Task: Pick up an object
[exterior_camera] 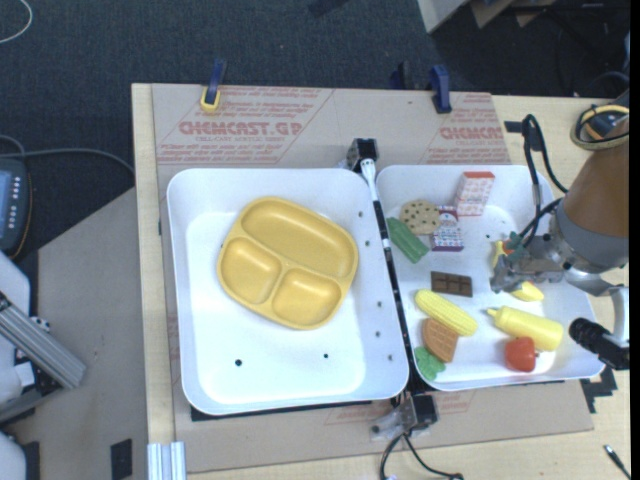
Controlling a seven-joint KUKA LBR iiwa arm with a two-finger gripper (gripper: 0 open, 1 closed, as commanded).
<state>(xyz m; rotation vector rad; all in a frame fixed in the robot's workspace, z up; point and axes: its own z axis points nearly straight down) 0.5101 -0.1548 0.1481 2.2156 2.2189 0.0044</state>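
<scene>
While the arm reaches in from 3 o'clock, its gripper sits low over the right bin, near that bin's 3 o'clock side, just above a small yellow piece; claw state cannot tell, cables and wrist clutter hide it, and nothing is visibly held. Likely target is that yellow piece or the yellow bottle just beside it toward 5 o'clock, since the tool is parked right over them. Toy food is all scattered loose in this bin, presumably as a pick pile: corn cob and carrot-like piece at 7 o'clock, tomato at 5, chocolate bar mid, cookie and green piece at 10–11, red-white carton at 12. Left bin carries a yellow divided tray, centre, probably the drop spot. Grasp not yet made, by my read.
</scene>
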